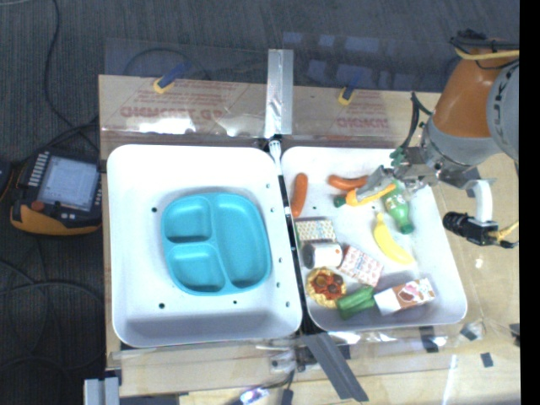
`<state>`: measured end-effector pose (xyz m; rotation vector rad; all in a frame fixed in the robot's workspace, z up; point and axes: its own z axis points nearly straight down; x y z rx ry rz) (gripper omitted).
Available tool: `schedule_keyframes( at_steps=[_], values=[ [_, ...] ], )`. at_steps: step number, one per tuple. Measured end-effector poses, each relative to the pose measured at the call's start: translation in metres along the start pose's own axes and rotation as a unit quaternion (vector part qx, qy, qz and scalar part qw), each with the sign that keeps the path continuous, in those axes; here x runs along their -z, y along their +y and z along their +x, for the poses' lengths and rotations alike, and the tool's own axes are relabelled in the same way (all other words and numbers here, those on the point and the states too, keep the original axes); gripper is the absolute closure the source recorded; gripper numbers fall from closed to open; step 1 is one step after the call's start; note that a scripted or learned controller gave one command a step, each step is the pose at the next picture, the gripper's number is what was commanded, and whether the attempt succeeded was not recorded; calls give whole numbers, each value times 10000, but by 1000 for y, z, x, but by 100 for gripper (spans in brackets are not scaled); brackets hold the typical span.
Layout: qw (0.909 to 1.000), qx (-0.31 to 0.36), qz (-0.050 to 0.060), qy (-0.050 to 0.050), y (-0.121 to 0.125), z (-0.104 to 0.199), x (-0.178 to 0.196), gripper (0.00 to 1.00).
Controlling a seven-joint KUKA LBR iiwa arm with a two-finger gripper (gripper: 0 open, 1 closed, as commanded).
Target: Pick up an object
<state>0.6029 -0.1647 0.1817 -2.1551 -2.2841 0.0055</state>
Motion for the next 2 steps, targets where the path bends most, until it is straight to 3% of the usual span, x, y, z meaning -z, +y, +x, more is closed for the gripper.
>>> schedule_keyframes(
  at_steps=[1,2],
  values=[
    [9936,1127,-67,27,-25,-28,-78,0],
    [9909,1330,-215,15,-42,-30,-82,0]
  ],
)
